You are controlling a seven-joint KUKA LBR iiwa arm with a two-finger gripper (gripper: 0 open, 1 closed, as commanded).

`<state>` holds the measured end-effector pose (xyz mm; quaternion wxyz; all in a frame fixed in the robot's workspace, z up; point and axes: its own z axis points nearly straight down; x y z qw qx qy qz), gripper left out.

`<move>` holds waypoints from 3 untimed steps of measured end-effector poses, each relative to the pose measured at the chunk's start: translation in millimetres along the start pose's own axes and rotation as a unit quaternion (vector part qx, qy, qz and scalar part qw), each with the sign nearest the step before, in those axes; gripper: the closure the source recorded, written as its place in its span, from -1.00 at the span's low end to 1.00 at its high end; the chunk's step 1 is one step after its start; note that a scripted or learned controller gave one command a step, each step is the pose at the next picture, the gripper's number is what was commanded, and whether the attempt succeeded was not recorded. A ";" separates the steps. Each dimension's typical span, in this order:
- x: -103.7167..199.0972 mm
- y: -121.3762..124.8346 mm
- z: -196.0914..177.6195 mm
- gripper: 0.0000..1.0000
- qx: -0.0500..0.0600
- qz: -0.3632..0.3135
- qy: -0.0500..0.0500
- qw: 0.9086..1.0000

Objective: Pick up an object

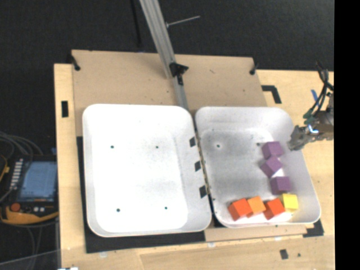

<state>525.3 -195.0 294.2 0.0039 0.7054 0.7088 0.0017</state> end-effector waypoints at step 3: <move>157.5 8.5 27.5 1.00 0.003 -0.001 0.002 1.000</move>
